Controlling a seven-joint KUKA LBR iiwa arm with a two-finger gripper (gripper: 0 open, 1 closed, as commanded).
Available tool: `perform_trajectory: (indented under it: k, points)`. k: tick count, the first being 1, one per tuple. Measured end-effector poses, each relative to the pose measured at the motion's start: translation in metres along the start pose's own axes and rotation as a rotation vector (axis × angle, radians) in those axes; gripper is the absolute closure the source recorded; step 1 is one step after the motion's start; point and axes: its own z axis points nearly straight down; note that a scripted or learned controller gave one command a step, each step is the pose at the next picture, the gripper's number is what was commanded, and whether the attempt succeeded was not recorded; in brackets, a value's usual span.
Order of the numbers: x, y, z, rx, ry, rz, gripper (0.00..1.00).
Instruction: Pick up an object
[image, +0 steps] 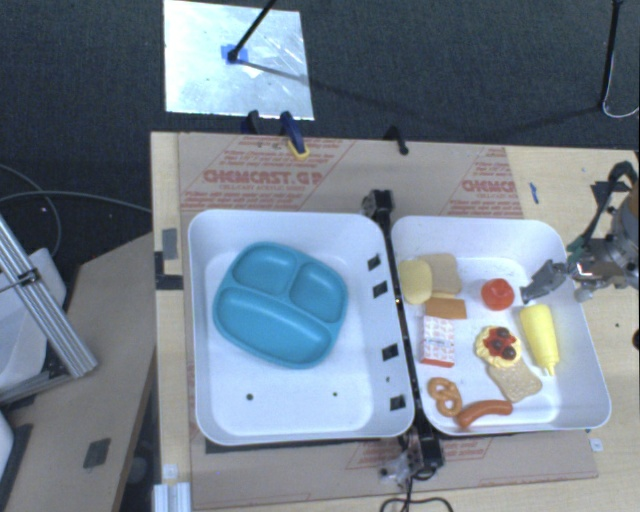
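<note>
Left shallow white bin (215, 420) on the brown board counter (440, 170): held a teal plastic divided plate (282, 303), lying flat toward the far-left part, well apart from the walls.

Right shallow white bin (590, 400): crowded with toy foods. Pale yellow rounded piece (415, 281) just beside a tan bread-like slice (443, 270) at the far left; orange flat wedge (447, 308) and red-and-white printed packet (437, 340) nearer; brown pretzel (444, 393) and reddish sausage (485, 409) along the near wall. Toward the middle, red round tomato-like piece (497, 293), small tart with dark berries (498, 345), speckled cracker (516, 381) touching the tart. Yellow elongated banana-like piece (539, 335) on the right.

End effector (545, 280) reached in over the right wall, poised just beyond the yellow piece and near the red one. Grey fingers too small and blurred: cannot tell how far apart, nothing visibly gripped.

Likely risks: closing between the two neighbours and catching neither, or a rounded toy slipping or rolling from the grip. Crowding could also nudge adjacent pieces.
</note>
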Motion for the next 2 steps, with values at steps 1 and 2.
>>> perform_trajectory:
  k: [1,2]
  points:
    - [0.024,0.032,0.171,0.001,0.001,-0.004,0.00]
    - [0.074,0.047,0.163,-0.002,0.001,-0.005,0.00]
